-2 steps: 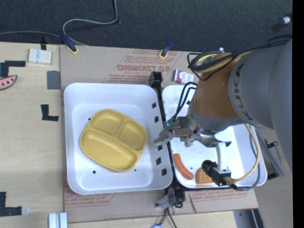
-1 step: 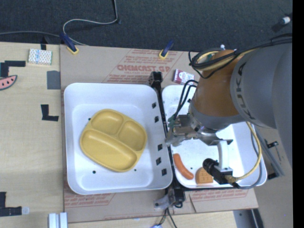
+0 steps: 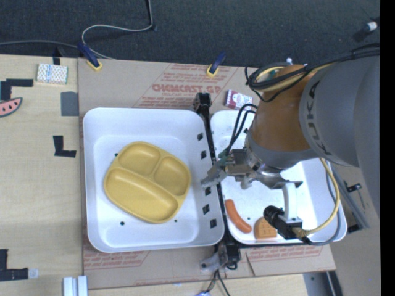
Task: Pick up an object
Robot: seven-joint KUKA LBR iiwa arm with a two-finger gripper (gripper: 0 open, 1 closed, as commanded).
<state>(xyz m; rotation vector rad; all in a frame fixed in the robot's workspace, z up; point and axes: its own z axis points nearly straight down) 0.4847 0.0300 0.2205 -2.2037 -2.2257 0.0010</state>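
Gripper (image 3: pixel 225 171): over shallow white right bin (image 3: pixel 315 190), grasp state you cannot tell. Step: approach. Next: align over small orange sausage-shaped toy (image 3: pixel 237 216).

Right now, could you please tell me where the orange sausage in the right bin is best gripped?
I'd take the sausage at its middle, from straight above, closing across its narrow width: it is a slim rod lying flat in the right bin, slanting upper left to lower right. Its lower end nears a tan piece, so avoid that end.

Red "CHEMCAST GP" print on the brown cardboard sheet (image 3: pixel 129 85)
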